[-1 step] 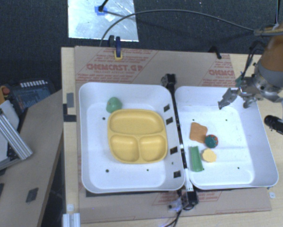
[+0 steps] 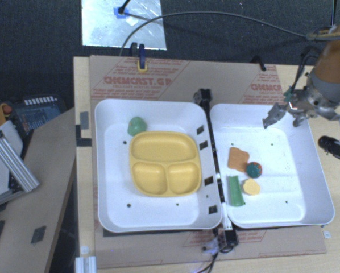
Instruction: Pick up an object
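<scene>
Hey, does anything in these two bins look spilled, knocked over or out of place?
Nothing stands out. The yellow tray sits flat in the left bin beside a green piece; four small items cluster near the right bin's left side.

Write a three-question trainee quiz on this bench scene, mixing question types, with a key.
1. True or false: the yellow divided tray lies in the right bin.
2. Which item lies beside the yellow tray in the left bin? A) green ball B) orange piece C) green stick
3. Fill in: the gripper hovers over the right bin's ____ corner, apart from the four small items.

Key: 1 false; 2 A; 3 far right, as the camera sees it.
</scene>
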